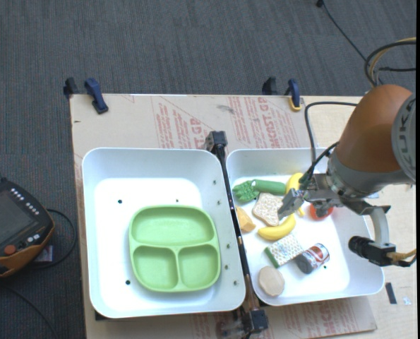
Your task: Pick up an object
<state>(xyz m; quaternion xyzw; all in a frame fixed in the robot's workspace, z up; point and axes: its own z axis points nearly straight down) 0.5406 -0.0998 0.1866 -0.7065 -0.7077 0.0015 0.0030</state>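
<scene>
Here we hang our gripper (292, 205) over the right bin's (365, 277) middle, probably targeting the banana (279, 229). Whether the jaws are spread or pressed together, we cannot tell.

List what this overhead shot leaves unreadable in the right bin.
- Claw: fingers dark and small in the camera view; open or shut unclear.
- Red object: mostly hidden under the wrist; identity unclear.
- Can: label too small to read.
- Yellow piece: partly behind the claw.

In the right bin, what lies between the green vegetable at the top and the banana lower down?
In the camera view, a slice of toast lies between the green vegetable and the banana, touching the banana's upper edge.
</scene>
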